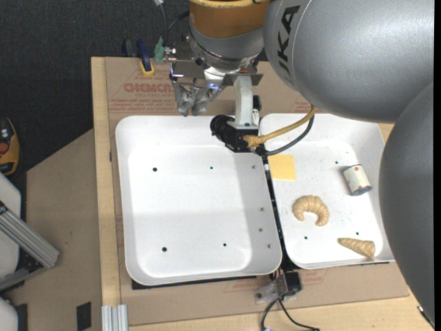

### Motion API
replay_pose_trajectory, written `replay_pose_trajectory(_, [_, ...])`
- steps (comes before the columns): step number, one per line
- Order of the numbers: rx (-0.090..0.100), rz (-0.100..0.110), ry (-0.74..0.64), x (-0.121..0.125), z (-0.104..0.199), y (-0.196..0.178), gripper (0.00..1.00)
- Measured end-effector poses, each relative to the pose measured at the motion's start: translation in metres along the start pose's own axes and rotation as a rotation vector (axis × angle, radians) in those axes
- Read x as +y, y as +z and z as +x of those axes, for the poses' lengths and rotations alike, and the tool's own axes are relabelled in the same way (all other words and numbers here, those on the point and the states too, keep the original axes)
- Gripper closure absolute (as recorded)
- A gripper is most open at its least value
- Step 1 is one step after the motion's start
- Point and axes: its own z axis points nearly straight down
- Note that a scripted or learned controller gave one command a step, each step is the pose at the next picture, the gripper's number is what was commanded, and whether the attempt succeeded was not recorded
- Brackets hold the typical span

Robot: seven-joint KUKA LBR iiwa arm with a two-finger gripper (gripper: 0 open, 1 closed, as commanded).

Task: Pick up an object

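1. Left bin point(172, 212): its white floor is lying bare of loose items, so it is offering the widest open room for travel and for setting down. Its raised rim is running all round.

2. Gripper point(194, 103): it is hanging over the far rim of the left bin, well apart from every loose item. Whether it is open or closed cannot be told at this angle; nothing is showing in its hold.

3. Right bin point(324, 140): all candidates are lying here.
- Yellow square point(282, 167): lying flat, just beside the divide between the bins. It is likely thin and light, giving no edge to pinch. Not recommended.
- Croissant point(311, 209): lying mid-bin with clear floor on every side. It is probably light, slightly yielding and not slippery. Recommended: take hold across the thick middle of the curve, closing on its narrow width.
- White cylinder point(356, 179): lying on its side nearer the right wall. It is probably rigid and smooth, and is likely to roll; grip across the round body, not the ends.
- Cone point(357, 246): lying close to the near rim. The taper is inviting slip, and the rim is restricting approach.

4. Clearance: the large arm body is overhanging the right side, so a descent from the left is looking clearest.
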Motion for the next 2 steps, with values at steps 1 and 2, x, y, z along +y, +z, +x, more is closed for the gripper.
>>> replay_pose_trajectory(1, [0.0, 0.0, 0.0, -0.03, 0.0, -0.009, 1.0])
replay_pose_trajectory(2, [0.0, 0.0, 0.0, -0.058, 0.0, -0.009, 1.0])
